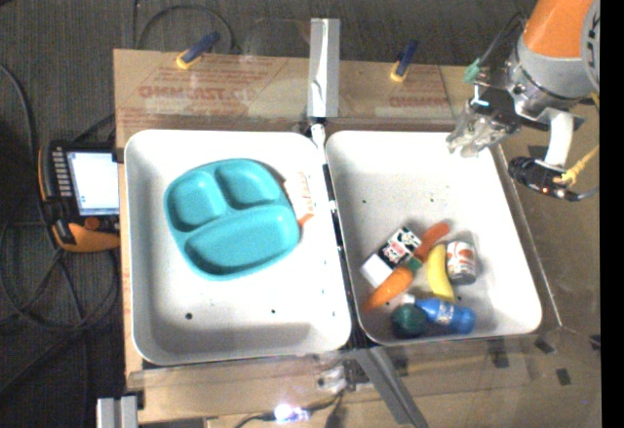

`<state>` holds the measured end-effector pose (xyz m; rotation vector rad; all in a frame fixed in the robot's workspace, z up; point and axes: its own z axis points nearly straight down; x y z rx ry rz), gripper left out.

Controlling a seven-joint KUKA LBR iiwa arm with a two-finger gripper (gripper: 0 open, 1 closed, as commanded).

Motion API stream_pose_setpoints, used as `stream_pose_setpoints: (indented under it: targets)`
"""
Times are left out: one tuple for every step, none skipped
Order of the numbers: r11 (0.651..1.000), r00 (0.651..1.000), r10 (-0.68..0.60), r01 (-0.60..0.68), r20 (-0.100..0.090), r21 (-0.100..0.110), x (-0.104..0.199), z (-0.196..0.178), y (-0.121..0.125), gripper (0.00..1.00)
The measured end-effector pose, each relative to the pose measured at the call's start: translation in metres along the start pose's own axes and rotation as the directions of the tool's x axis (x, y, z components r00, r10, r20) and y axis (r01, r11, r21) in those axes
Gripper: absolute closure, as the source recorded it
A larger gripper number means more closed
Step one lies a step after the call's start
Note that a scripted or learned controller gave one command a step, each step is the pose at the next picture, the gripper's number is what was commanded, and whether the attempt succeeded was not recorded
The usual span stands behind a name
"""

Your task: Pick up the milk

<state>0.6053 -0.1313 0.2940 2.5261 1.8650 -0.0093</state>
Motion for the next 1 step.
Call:
stream_pose_setpoints:
  targets:
    - [0.976, 0.976, -0.219, 0.219, 0.001, -0.003, -0.0317, -0.0710, -0.0188, 1.00]
